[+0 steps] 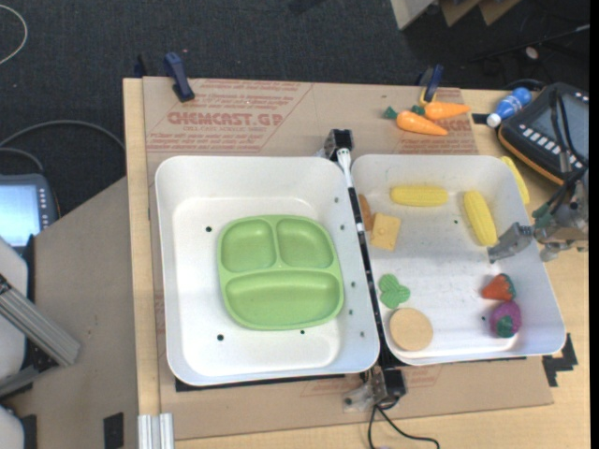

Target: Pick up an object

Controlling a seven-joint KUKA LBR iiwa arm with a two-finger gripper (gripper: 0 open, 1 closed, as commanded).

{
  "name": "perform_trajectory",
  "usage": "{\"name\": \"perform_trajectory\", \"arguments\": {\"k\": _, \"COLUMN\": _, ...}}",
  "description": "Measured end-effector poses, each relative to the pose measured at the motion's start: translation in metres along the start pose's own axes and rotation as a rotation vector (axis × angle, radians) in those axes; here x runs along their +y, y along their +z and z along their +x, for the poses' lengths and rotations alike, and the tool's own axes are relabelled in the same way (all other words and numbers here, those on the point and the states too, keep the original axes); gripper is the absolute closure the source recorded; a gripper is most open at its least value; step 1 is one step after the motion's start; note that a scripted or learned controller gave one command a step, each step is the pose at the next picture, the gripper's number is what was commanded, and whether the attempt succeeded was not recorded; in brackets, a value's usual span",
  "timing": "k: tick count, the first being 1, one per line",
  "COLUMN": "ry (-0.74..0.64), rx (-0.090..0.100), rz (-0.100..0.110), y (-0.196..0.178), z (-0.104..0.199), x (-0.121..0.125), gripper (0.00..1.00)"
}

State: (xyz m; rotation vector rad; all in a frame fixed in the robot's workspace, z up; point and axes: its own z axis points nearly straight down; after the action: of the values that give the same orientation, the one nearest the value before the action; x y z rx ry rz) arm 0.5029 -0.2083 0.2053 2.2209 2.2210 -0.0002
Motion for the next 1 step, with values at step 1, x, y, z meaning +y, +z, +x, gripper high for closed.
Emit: {"name": "perform_trajectory", "arguments": {"k": 1, "ry": -0.004, "rx": 0.004, "rz": -0.001, "y": 0.1103, "z": -0.011, "x": -0.0207, "gripper": 0.0}}
